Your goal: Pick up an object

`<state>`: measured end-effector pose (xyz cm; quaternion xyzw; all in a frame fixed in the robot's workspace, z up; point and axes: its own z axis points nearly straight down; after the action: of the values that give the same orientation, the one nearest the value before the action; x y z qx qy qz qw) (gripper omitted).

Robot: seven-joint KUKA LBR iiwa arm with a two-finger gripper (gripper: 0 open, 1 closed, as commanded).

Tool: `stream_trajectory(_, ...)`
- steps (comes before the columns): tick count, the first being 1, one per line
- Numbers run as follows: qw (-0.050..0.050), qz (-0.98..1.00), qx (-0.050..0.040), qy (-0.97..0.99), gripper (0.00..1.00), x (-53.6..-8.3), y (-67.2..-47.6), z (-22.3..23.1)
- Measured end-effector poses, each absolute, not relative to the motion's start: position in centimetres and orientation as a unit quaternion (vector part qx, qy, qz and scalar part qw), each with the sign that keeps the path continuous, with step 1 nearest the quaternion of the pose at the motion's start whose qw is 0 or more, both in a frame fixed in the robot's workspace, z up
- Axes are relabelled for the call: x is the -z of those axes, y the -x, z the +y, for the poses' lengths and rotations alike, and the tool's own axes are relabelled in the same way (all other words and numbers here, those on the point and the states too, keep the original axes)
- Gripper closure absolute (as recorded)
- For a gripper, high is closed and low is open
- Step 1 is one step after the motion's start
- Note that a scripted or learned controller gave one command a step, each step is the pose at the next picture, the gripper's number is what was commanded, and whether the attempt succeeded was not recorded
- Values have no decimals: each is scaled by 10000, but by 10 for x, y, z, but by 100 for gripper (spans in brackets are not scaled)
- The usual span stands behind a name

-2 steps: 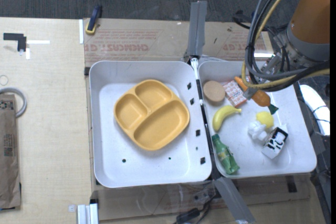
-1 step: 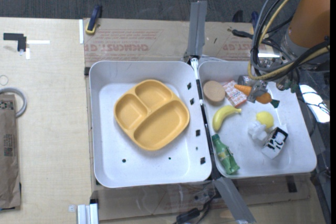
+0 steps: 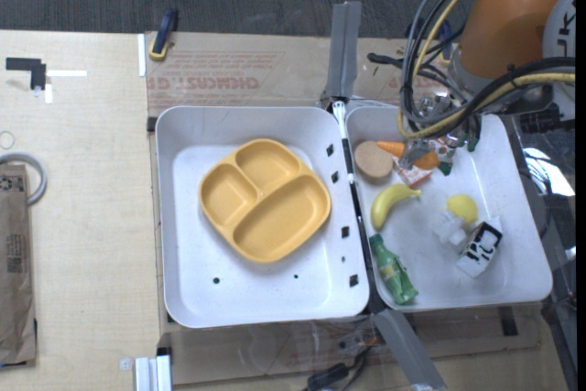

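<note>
Arm in from right, orange band up top, cables trailing. Gripper (image 3: 428,140) down in far part of right bin (image 3: 526,288), low over a carrot (image 3: 391,146) and an orange-white packet (image 3: 415,168). Finger state: can't tell, hidden by wrist and cables. Nothing visibly held. Brown round thing (image 3: 373,160) just left of packet. Banana (image 3: 391,201) nearer, mid-bin. Lemon (image 3: 462,208) to its right, black-white box (image 3: 481,247) near-right. Green bottle (image 3: 393,269) along near-left wall. Left bin (image 3: 183,288): yellow divided plate (image 3: 265,199) in middle.
</note>
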<state>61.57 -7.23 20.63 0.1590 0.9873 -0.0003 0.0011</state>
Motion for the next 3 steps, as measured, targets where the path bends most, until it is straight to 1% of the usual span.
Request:
stream_trajectory(1, 25, 9987, 1, -507, 100, -228, -632, -6)
stream_trajectory(2, 26, 9941, 1, 1088, 100, -258, -630, -15)
stream_trajectory(3, 12, 9956, -3, 933, 100, -196, -631, -16)
